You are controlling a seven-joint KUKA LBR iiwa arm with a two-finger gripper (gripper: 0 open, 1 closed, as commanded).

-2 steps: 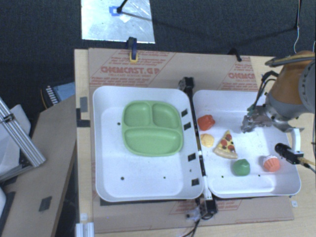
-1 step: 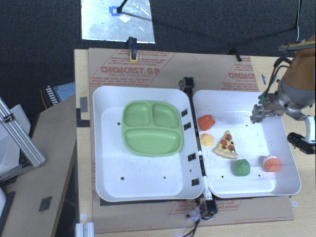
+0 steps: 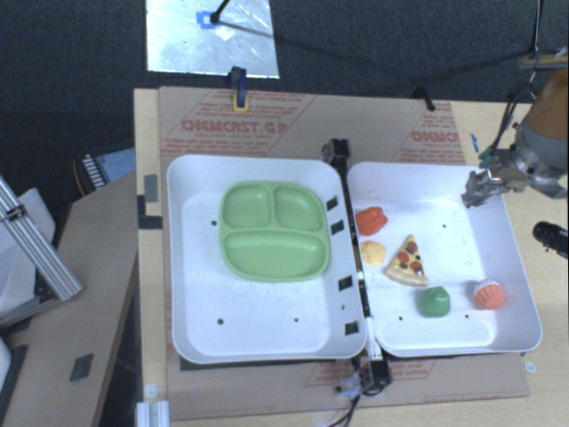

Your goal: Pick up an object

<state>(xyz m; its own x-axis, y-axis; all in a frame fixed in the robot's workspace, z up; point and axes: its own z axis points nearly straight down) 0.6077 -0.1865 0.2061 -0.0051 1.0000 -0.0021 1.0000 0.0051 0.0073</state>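
The gripper (image 3: 480,188) is seen at the upper right corner of the right bin (image 3: 511,238), hanging off the grey arm (image 3: 544,140) that comes in from the right edge. How the tips are set cannot be told; the end is small, blurred and dark, and nothing is seen held by it. It seems to hover above the bin's white floor, apart from every object. The candidate objects are all laid in the right bin: a red-orange toy piece (image 3: 371,220) near the left wall, a small yellow piece (image 3: 373,253) just below it, a toy pizza slice (image 3: 409,262) beside that, a green rounded piece (image 3: 434,302) toward the near wall, and an orange-pink piece, possibly a cupcake (image 3: 488,295), near the right wall. All are well apart from the gripper. A green divided plate (image 3: 272,230) is laid in the left bin (image 3: 191,265).
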